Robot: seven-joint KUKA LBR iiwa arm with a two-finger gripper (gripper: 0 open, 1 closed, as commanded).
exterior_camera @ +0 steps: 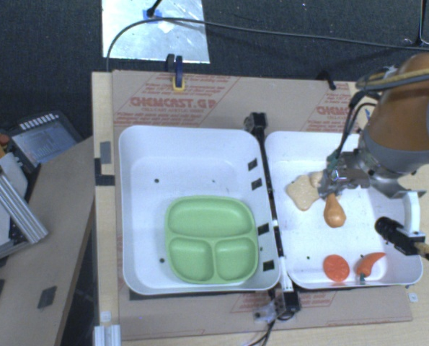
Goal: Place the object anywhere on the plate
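Where counter [200,96] carries two white bins, left bin [138,193] holding green plate [210,238] with three compartments. Right bin [301,262]: arm [409,110] reaching in, pincer [332,184] low over pale flat piece [301,192] and brown pear-shaped object [334,210]; grip state unreadable. Near front wall: round orange piece [336,267], curved orange-red piece [370,263].

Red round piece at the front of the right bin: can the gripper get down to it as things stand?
Probably yes. The red round piece lies flat with open bin floor around it; only the orange curved piece sits close beside it. The gripper is above the pear-shaped piece.
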